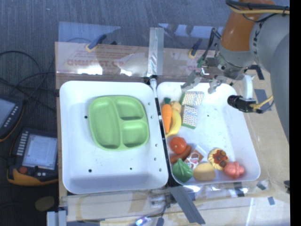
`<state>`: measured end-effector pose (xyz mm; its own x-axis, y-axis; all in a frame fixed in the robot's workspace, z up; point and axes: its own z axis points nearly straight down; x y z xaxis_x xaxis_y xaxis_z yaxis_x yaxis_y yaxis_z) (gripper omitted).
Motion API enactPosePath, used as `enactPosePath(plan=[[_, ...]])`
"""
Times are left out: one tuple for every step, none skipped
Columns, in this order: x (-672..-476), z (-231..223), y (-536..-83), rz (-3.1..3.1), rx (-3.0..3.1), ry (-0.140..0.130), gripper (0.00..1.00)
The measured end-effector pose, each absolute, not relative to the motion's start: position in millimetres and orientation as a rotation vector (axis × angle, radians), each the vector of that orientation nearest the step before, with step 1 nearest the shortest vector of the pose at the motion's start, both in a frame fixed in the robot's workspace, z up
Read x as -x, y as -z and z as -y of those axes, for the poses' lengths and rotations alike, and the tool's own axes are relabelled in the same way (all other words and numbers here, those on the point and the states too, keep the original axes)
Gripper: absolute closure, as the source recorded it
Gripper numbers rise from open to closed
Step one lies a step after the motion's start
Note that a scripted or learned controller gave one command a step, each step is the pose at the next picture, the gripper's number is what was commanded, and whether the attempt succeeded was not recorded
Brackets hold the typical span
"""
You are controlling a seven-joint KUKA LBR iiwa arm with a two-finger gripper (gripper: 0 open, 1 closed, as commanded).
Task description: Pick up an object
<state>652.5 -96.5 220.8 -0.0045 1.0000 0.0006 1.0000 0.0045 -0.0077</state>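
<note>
The right bin holds several toy foods along its left and front sides. A carrot and a banana lie by the left wall, with two checkered packets beside them. Further forward are a tomato, a green pepper, a potato, a small pizza and a pink fruit. My gripper hangs over the bin's back edge, just above the upper packet. Its fingers are spread open with nothing between them.
The left bin carries a green divided plate. A clear plastic divider stands upright behind the bins. Cables and a handheld pendant lie on the floor at the left. The right bin's middle and right side are bare.
</note>
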Motion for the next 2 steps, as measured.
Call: enactPosePath(plan=[[-668.4,88,-180,2.435,1.977,-0.01,0.0],[-651.2,129,-91,2.527,1.865,-0.003,0.0]])
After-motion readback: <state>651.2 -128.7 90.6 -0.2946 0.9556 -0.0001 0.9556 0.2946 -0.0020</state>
